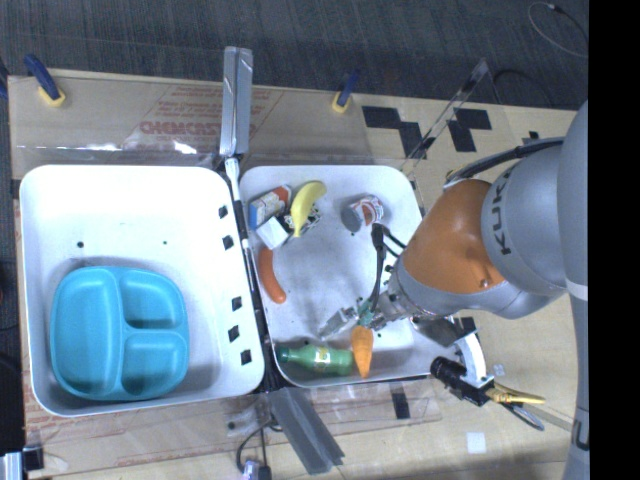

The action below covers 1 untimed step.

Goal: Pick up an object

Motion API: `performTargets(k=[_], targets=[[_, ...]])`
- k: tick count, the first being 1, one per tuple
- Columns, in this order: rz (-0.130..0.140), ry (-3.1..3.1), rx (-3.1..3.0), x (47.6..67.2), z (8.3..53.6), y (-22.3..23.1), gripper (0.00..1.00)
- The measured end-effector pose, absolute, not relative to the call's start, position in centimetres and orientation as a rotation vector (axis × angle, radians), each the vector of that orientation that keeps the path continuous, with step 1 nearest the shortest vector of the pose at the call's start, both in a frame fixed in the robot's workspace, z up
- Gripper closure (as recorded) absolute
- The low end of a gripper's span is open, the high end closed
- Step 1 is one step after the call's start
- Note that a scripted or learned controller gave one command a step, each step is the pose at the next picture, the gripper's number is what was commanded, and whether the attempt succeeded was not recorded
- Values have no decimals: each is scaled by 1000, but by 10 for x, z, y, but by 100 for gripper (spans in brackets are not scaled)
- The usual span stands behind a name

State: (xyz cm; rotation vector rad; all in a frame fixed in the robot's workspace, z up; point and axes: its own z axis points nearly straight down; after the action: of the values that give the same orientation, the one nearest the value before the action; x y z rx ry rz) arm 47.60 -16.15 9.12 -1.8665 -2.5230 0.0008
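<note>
Since the task names no particular object, the one nearest the gripper [352, 317] is taken as the candidate: the carrot [362, 351], lying in the right bin [400, 183] against its near wall. It sits just below the fingertips in the picture, that is, toward the camera, close by or perhaps touching; overlap cannot be resolved. Its long axis runs near to far, roughly up and down in the view, broader end near the fingers, tapered end toward the bin's front wall. Whether the fingers stand apart or together cannot be told; nothing is seen between them.

Beside the carrot, touching or nearly so, lies the green bottle [316, 359], long axis left to right along the same near wall, at right angles to the carrot. Judgement: a short descent toward the near wall would meet the carrot; the bottle crowding its left flank could foul one finger.

Farther back, well apart from the gripper:
- sausage [272, 276], by the left wall, long axis near to far.
- small can [363, 212], on its side.
- banana [305, 206], tilted, with a small carton [268, 208] beside it.

Left bin [120, 183] bears a blue divided tray [120, 332].
</note>
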Motion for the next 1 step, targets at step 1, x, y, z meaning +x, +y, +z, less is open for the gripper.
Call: performTargets(k=[1], targets=[[1, -2530, -1860, 477, 101, -162, 100]])
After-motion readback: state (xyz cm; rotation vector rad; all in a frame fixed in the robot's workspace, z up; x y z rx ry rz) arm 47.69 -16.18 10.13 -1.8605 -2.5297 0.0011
